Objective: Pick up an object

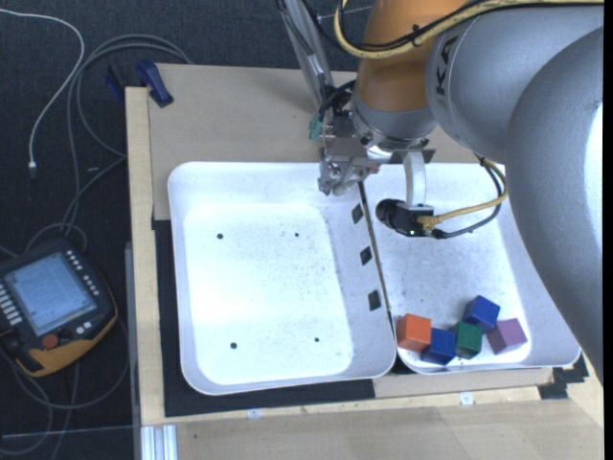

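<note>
Five small blocks sit bunched in the lower right of the frame, in the near corner of the right bin (536, 357): an orange block (414, 332), a blue block (482, 311) at the top of the cluster, a second blue block (442, 344) lowest down, a green block (468, 337) in the middle and a purple block (508, 333) at the right. They look like rigid, light cubes with smooth painted faces, so I judge they would neither deform nor break under a pinch, though a smooth face could slip if caught on a corner. The sensible hold is across two opposite flat sides. The orange block seems the easiest, since its left side faces bare bin floor, while the green one is hemmed in by neighbours that touch or nearly touch it. The gripper (337, 182) hangs in the upper middle of the frame, over the far end of the divide where the left bin (192, 190) meets the right one. Whether it is open or closed cannot be told from this angle, and nothing is seen in its grasp. The cluster lies well apart from it, down and to the right, along the full length of the right bin. A black camera-like unit (402, 217) on a yellow cable hangs just beside the wrist.
</note>
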### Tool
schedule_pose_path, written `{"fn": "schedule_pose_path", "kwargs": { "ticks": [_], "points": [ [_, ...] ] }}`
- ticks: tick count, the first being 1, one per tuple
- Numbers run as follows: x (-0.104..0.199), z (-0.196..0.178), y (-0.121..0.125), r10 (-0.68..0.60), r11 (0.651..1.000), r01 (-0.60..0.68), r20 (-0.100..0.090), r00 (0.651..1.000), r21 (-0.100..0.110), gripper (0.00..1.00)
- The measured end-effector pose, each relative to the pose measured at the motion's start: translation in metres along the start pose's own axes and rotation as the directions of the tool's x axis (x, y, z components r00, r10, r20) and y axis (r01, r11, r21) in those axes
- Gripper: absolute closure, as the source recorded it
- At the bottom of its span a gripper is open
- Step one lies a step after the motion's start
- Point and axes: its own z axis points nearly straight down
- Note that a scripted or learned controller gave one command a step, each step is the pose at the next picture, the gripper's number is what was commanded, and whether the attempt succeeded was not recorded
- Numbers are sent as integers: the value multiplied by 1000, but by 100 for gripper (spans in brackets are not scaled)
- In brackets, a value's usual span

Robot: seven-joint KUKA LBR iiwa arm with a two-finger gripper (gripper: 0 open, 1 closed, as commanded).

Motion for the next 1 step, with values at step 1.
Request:
{"fn": "schedule_pose_path", "kwargs": {
  "ticks": [1],
  "points": [
    [0, 1, 0, 1, 1000, -1, 0, 1000, 1, 0]
  ]
}}
